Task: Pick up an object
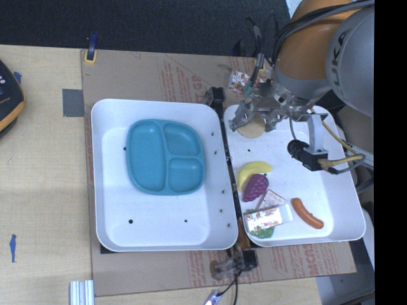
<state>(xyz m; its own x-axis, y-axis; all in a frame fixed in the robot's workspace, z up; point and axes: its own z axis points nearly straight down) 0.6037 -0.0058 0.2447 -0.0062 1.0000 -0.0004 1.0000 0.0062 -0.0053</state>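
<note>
Smooth, faintly glossy plastic: the blue plate (pixel 166 156) and both white bins (pixel 108 234). Matt wooden table (pixel 38 189); brown sheet (pixel 159 75) underneath, probably cardboard.

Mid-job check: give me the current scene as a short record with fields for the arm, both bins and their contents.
arm: gripper low over the right bin's far left corner, above a tan round object
left bin: blue divided plate
right bin: yellow banana, purple grapes, sausage, small printed packet
held: nothing visibly between the fingers
</note>
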